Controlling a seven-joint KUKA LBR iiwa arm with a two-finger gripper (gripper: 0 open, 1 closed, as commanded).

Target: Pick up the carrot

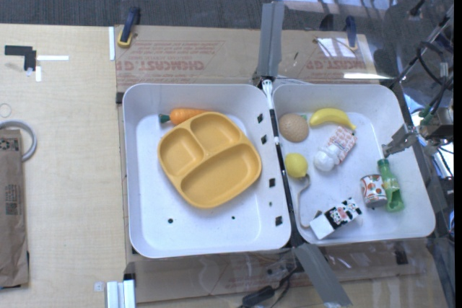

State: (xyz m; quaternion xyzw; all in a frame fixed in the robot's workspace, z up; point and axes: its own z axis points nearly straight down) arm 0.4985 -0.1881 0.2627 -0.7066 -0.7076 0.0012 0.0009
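The orange carrot (185, 114) with a green top lies in the left bin (141, 177), near its back wall. It touches the far edge of a yellow divided plate (209, 159). My gripper (396, 145) hangs at the right side of the right bin (415, 227), above a green bottle (390, 187). It is far to the right of the carrot, and nothing is visibly held.
The right bin holds a banana (332, 117), a brown round fruit (294, 128), a lemon (296, 164), a white and red packet (334, 149), a small can (372, 190) and a cow-patterned box (337, 217). A ridge (274, 155) separates the bins.
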